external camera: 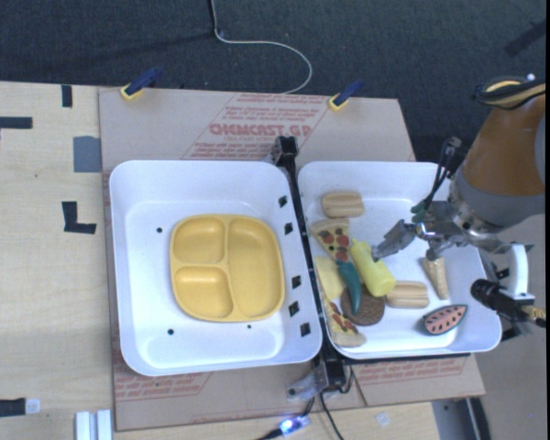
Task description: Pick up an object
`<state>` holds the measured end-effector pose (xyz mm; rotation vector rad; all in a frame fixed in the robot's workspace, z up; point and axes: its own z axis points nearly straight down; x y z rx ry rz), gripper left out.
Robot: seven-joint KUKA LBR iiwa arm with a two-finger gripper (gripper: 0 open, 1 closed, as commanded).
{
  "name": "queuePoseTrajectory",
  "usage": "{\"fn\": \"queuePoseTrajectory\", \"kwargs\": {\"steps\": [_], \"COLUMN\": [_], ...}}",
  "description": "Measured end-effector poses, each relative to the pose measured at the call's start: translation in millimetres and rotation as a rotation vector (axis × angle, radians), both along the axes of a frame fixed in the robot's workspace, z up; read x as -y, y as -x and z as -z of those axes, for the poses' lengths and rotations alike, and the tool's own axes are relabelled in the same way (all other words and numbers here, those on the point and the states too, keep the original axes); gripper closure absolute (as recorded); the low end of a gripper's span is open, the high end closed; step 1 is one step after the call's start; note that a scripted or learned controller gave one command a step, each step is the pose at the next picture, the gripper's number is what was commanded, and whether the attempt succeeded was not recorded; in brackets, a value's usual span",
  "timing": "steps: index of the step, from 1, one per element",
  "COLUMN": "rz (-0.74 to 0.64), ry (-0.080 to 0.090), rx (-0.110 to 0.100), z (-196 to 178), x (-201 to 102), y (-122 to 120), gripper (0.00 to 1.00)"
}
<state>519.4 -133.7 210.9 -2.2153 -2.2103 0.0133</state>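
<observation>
- The jaws (396,239) hang low over the right bin (399,174), at the end of the grey arm (495,168) that comes in from the right; whether they are spread or pressed together I cannot tell.
- Nothing shows between them.
- Their tip sits just above and right of a yellow cylinder (373,269), which lies tilted in the middle of the right bin.
- Beside the cylinder lie a teal pepper-like piece (351,282), a pizza slice (333,239) and a brown round cookie (368,313).
- A tan bread roll (342,203) rests near the bin's far side; another tan roll (408,294) is right of the cylinder.
- A cone (435,277) and a watermelon slice (444,319) lie toward the right wall.
- The left bin (137,246) holds a yellow divided plate (227,266).
- Both bins stand on cardboard over the tabletop (37,273).
</observation>
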Motion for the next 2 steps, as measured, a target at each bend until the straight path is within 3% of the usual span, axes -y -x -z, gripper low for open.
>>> {"fn": "queuePoseTrajectory", "kwargs": {"steps": [1, 2], "rz": [-0.003, -0.003], "ry": [0.002, 0.002], "rx": [0.012, 0.01], "z": [-6, 47], "x": [0, -10], "y": [-3, -6], "gripper": [0.0, 0.0]}}
